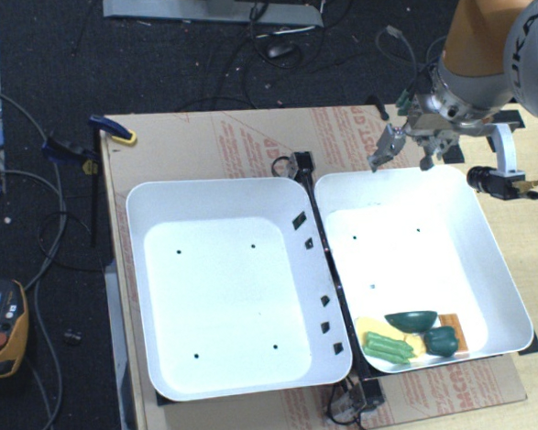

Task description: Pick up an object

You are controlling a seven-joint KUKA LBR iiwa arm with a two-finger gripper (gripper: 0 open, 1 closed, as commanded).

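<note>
Several small objects lie bunched in the near corner of the right bin [453, 215]: a dark green bowl-like piece [411, 320], a light green ridged piece [387, 346], a teal lump [441, 341], a pale yellow piece [374, 328] and an orange-brown flat piece [453, 322]. My gripper [402, 152] hangs above the far rim of the right bin, well away from those objects. Its two fingers are spread apart with nothing between them.
The left bin [223, 282] sits beside the right one on a cardboard sheet [236, 138], with black clips along the shared rim. A blue and yellow clamp [114, 130] lies at the board's far left corner. Cables cover the dark floor beyond.
</note>
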